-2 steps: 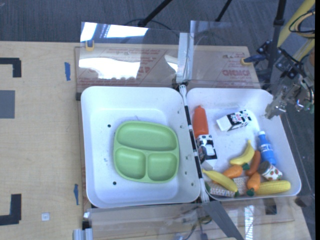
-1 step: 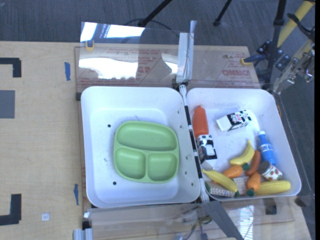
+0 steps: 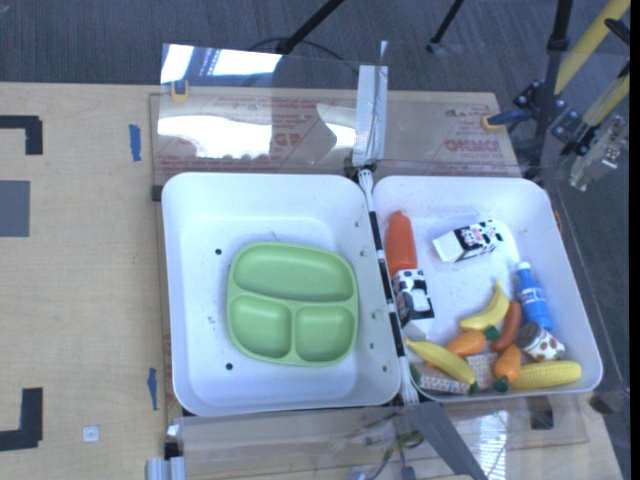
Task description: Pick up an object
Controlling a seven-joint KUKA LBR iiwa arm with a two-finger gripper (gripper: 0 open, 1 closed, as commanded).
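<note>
Smooth green divided plate [image 3: 293, 301] in left white bin [image 3: 190, 218], glossy plastic toy foods piled in right bin [image 3: 535, 213], yellow corn [image 3: 546, 374] bumpy, claw [image 3: 598, 153] blurred at the right edge, cannot tell its state

Green plate [image 3: 293, 302], toy-cluttered right bin [image 3: 545, 213]

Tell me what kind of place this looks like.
Probably a robotics lab test bench: two white bins side by side, one holding a green divided plate, the other toy food such as a banana, with tripod legs on carpet behind.
</note>
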